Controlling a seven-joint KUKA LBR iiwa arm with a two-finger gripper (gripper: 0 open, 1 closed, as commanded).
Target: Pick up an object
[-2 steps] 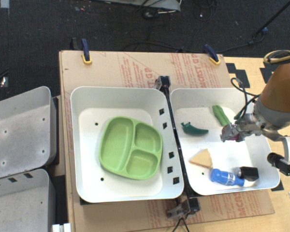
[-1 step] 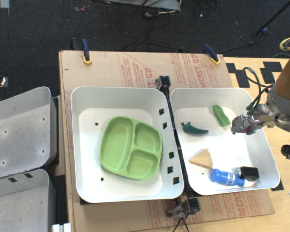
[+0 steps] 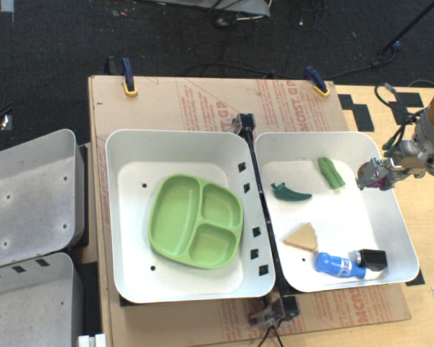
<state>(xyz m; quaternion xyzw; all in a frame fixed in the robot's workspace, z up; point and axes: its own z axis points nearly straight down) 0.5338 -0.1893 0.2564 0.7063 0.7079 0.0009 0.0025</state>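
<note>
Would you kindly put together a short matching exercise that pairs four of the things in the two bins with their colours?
Things:
1. divided plate
2. wedge-shaped piece
3. bottle
4. curved pepper-like piece

Colours:
A. blue
B. dark green
C. light green
D. tan

Right pairs: 1-C, 2-D, 3-A, 4-B.

The divided plate lies in the left bin; the other three lie in the right bin.

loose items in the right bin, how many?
5: green stick near the far wall, dark green pepper left-centre, tan wedge below it, blue bottle and black block at the near edge.
</note>
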